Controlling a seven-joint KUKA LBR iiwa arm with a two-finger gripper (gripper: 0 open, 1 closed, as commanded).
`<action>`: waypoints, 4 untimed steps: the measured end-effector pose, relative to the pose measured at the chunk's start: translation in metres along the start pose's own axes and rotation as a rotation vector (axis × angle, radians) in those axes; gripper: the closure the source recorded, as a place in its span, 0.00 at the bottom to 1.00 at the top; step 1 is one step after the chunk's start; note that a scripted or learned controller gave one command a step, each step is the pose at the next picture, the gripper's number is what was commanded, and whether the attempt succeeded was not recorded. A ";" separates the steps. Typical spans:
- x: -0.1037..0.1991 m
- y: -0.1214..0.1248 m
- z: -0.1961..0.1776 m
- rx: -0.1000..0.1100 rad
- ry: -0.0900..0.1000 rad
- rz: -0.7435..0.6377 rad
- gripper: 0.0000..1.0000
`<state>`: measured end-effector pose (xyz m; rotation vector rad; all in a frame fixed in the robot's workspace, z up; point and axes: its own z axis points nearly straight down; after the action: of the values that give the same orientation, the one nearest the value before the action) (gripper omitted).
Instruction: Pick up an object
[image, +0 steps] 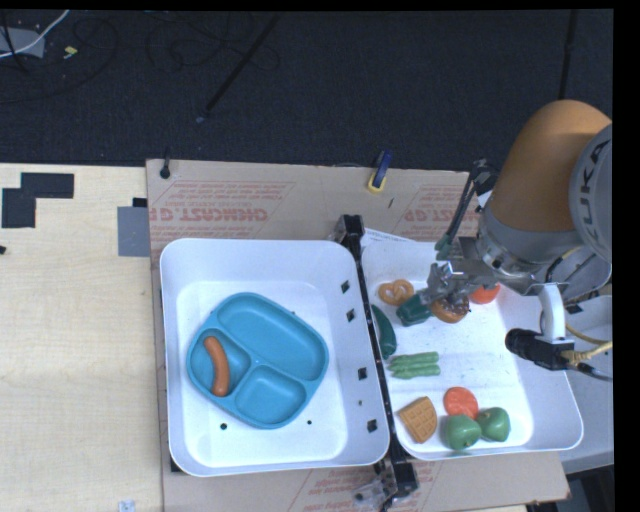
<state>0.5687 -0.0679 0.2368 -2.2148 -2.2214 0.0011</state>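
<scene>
Your hand (446, 296) sits low in the right bin (560, 420), near its upper middle, with the grey arm (545, 200) and its orange band reaching in from the right. You cannot tell from this view how the hand stands, apart or together, or whether it has anything in its grip.

Right at the hand lie a dark green piece (413, 313) on its left side and a brown ring-shaped piece (450, 312) just under it; both look to be touching it or very close. An orange pretzel (395, 292) lies just left of these, near the divider between the bins. A red-orange piece (484, 294) shows beside the wrist on the right.

Lower in the same bin you have green beans (414, 364) in the middle, then a tan cracker (419, 419), an orange-red tomato (461, 401) and two green apples (475, 429) near the front edge.

Over in the left bin (190, 420) a blue divided plate (280, 345) holds a sausage (216, 364) in its left compartment.

Both bins rest on cardboard (260, 200) on the bench (70, 380).
</scene>
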 end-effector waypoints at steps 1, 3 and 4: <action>0.039 -0.016 0.002 0.001 -0.001 0.001 1.00; 0.141 -0.051 0.022 0.002 -0.002 0.000 1.00; 0.160 -0.052 0.003 -0.002 -0.002 0.002 1.00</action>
<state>0.5163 0.0922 0.2343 -2.2187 -2.2220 0.0012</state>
